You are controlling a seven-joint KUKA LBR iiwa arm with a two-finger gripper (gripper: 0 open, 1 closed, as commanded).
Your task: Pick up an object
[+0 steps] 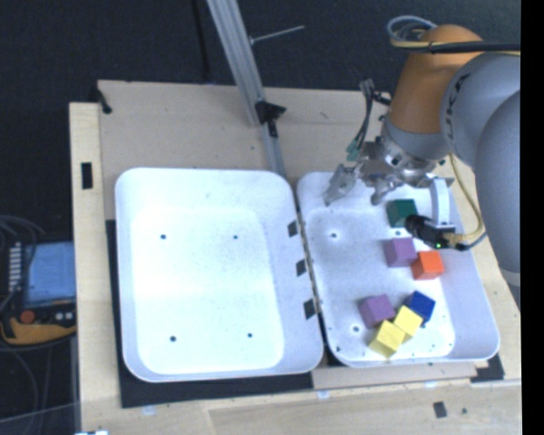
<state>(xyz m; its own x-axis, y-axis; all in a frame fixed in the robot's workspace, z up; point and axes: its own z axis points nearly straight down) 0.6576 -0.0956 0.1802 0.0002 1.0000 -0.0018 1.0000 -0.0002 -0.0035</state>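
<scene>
The gripper point(361, 186) hangs over the far end of the right bin point(344, 270), its two fingers spread apart with nothing between them, so the pick is not yet made. The candidates lie to its right and nearer: a green block point(400, 211) just beside the fingers, a light purple block point(400, 251) touching an orange block point(428, 264), then a cluster at the near end, a purple block point(375, 309), a blue block point(420, 304) and two yellow blocks point(396, 330). The green one seems closest, though the wrist partly shades it. Descent, closing and lift all remain.
</scene>
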